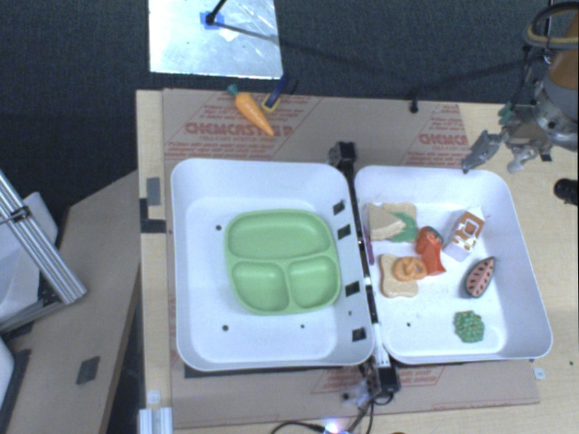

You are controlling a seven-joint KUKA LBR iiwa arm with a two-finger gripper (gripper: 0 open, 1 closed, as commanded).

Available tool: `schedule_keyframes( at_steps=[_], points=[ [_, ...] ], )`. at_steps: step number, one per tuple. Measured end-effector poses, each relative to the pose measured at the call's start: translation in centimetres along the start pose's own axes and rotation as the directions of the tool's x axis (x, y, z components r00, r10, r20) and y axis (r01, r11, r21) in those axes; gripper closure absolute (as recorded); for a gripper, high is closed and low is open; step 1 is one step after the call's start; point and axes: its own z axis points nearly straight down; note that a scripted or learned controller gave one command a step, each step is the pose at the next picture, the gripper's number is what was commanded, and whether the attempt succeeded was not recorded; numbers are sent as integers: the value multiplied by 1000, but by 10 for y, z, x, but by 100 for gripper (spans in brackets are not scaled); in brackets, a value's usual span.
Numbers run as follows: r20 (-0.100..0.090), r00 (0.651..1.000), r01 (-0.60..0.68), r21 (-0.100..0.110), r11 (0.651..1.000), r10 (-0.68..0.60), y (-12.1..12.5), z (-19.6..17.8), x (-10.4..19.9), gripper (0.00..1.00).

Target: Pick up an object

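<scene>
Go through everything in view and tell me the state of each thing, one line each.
Gripper: open, holding nothing, above the right white bin's far-right corner.
Green three-compartment plastic tray: flat in the left white bin.
Right white bin: holds the small toys.
Orange toy carrot: lying on the cardboard beyond the bins.
Green broccoli toy: resting alone near the right bin's front.
Small white carton: tilted.
</scene>
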Motion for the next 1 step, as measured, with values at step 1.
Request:
schedule_keyframes(
  at_steps=[1],
  points=[
    [3,1000,3,-13,1000,-3,2,-8,1,0]
  ],
)
